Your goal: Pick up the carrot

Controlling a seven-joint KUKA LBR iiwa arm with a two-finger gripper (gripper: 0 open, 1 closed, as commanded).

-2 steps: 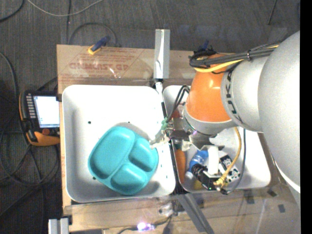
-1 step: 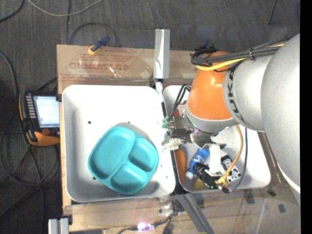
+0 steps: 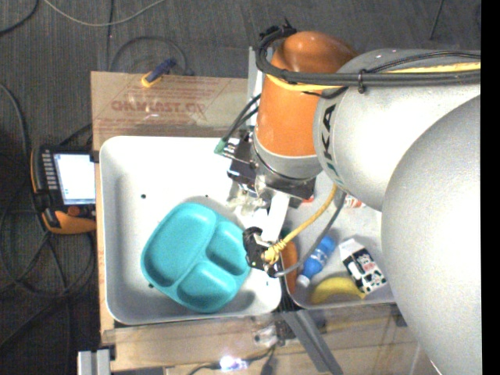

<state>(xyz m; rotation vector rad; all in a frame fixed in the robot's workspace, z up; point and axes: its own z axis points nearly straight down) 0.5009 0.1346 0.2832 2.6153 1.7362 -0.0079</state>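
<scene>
My gripper (image 3: 251,198) hung over the left bin (image 3: 117,209), near its right wall. How wide it stood, I couldn't tell, as my wrist blocked it. Carrot (image 3: 289,250) was a dull orange curved sliver at 4 o'clock from the gripper, at the left edge of the right bin (image 3: 344,304), mostly hidden behind my yellow cable (image 3: 301,229). Teal divided plate (image 3: 195,260) lay at 7 o'clock from the gripper. Blue bottle (image 3: 316,258) was just at 3 o'clock from the carrot, banana (image 3: 337,289) at 4 o'clock.
</scene>
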